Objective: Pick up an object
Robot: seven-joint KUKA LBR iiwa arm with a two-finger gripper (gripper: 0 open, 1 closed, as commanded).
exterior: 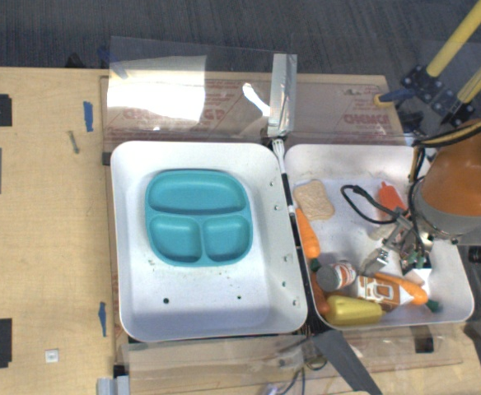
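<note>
My gripper (395, 247) hangs low over the middle of the right bin (446, 307), below the orange band of the arm (463, 183). Just under and beside it lie an orange-and-white carton (386, 290) and a small round jar (337, 276). A yellow piece (354, 309) rests at the bin's front. An orange carrot (307, 232) lies along the left wall, with a tan bread slice (315, 200) behind it. A small orange item (388, 196) and a black loop of cable (364, 204) sit near the back. Nothing is visibly held.
The left bin (133, 303) holds a teal divided plate (198, 216). A clear plastic panel (183, 97) and a metal bracket (280, 97) stand behind the bins. Yellow rods with black clamps (438, 81) cross the upper right corner.
</note>
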